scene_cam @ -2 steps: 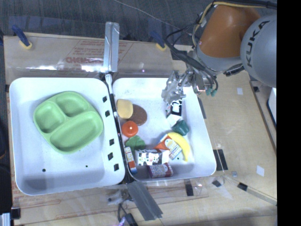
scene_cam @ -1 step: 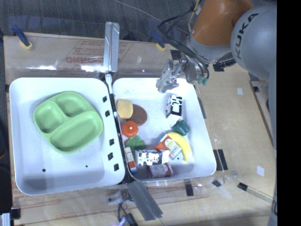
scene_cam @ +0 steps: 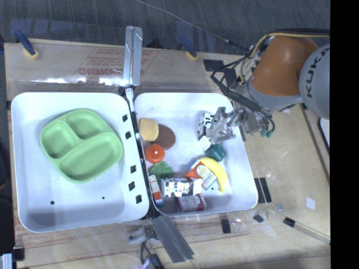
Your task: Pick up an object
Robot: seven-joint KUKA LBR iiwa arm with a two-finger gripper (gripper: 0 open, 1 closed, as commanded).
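1. Presently, the grey arm (scene_cam: 314, 83) is seen reaching in from the right of the camera view, with its orange band (scene_cam: 280, 66) above the bench's right edge and dark cables (scene_cam: 233, 72) looped beside it.
2. The gripper (scene_cam: 216, 126) is placed over the upper right part of the right bin (scene_cam: 185, 101). Whether it is released or clenched cannot be told, and nothing can be seen grasped in it.
3. The objects that could be picked are all found in the right bin.
4. A teal object (scene_cam: 216, 152) is seen just below the gripper in the picture. Whether the two touch cannot be judged.
5. A yellow banana (scene_cam: 219, 175) is laid just beneath the teal object, towards the bin's right wall, with a small white and orange packet (scene_cam: 203, 176) against its left side.
6. A tan round piece (scene_cam: 148, 129) and a brown disc (scene_cam: 166, 137) are set touching each other near the bin's left wall. An orange-red round piece (scene_cam: 155, 153) lies just below them, and a green leafy piece (scene_cam: 162, 168) below that.
7. A patterned white carton (scene_cam: 180, 188) and a dark packet (scene_cam: 190, 202) are gathered at the near edge, with a slim carton (scene_cam: 154, 189) lying along the left wall.
8. The left bin (scene_cam: 22, 150) is occupied by a green divided plate (scene_cam: 81, 144), well apart from the gripper.
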